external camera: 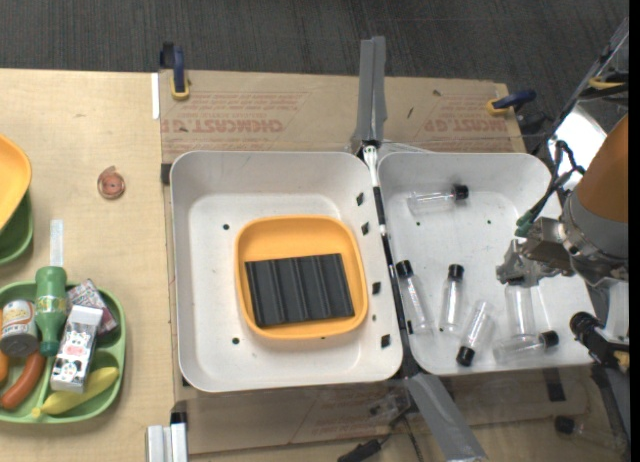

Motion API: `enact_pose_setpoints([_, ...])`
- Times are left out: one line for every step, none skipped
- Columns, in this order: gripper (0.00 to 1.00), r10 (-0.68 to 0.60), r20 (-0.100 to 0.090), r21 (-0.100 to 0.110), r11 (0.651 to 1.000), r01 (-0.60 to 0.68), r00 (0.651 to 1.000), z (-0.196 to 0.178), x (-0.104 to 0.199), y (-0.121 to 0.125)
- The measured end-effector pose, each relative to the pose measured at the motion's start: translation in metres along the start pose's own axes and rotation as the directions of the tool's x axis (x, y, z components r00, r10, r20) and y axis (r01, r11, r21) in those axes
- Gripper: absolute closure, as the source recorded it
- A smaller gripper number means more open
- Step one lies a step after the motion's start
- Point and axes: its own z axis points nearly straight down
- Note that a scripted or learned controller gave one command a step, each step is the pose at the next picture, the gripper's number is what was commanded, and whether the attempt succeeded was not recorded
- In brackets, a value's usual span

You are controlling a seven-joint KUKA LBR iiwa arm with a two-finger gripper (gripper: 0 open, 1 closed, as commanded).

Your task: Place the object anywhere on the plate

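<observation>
An orange plate (262,237) lies in the left bin (200,250), and a black ridged rectangular piece (300,288) rests flat on its middle. In the right bin (480,240) lie several clear tubes with black caps, such as one near the back (437,197) and one near the middle (452,295). My gripper (527,265) hangs over the right side of the right bin, just above an upright clear tube (520,310). Another capped tube (525,345) lies near the front edge below it.
Two more tubes (408,295) (472,330) lie along the right bin's left and front parts. To the far left on the bench stand a green tray of toy food (60,350) and a yellow bowl (12,185). A metal divider (372,100) runs between the bins at the back.
</observation>
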Motion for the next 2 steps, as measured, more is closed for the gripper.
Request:
enact_pose_setpoints([1.0, -0.059, 0.002, 0.002, 0.998, 0.059, 0.998, -0.008, 0.014, 0.074])
enact_pose_setpoints([1.0, -0.288, 0.003, -0.001, 0.958, 0.288, 0.958, -0.026, 0.039, 0.109])
